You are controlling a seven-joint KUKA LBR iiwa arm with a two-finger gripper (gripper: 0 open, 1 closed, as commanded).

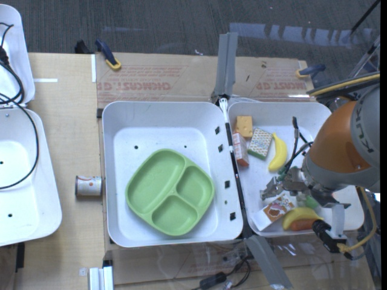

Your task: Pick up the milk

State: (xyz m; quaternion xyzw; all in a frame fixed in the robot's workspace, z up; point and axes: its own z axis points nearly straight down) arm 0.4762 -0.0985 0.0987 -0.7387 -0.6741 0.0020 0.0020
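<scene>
This is a robotics lab bench, staged rather than lived in. The landmark is the left shallow white plastic bin [115, 162], holding a green three-compartment plastic plate [170, 191]. Right of it, touching along a shared edge, sits a second white bin [320, 109] with toy food, under the grey arm with its orange band [338, 139]. Behind the left bin, flattened brown printed cardboard [157, 77] lies on the pale wooden benchtop [63, 77], pinned by a blue-and-yellow spring clamp [107, 54]. Left of it lie black cables [18, 83] over white moulded trays [18, 180].
</scene>
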